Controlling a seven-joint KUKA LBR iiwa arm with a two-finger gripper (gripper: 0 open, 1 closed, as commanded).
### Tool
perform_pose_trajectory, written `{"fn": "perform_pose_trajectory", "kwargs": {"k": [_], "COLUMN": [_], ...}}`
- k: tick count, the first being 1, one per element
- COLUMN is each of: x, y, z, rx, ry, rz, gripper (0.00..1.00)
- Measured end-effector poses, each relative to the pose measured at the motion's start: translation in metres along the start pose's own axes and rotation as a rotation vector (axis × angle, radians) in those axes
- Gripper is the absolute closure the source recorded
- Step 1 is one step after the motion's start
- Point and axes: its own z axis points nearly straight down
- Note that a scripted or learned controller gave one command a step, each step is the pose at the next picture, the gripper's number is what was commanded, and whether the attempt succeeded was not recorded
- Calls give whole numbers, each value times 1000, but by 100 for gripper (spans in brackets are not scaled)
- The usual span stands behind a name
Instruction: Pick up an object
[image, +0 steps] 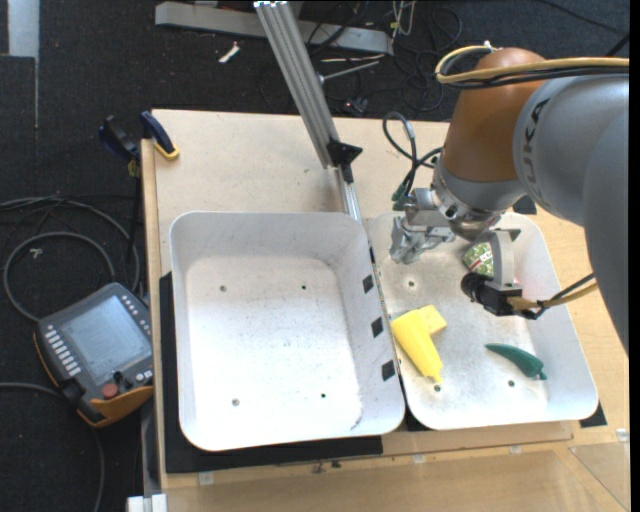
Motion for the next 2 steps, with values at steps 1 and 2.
{"fn": "perform_pose_trajectory", "kwargs": {"k": [1,2], "x": [51,90], "y": [-28,-73], "z": [-1,-15], "rx": [1,1], "ry": [0,0], "rz": [-1,-1], "gripper": [100,100]}}
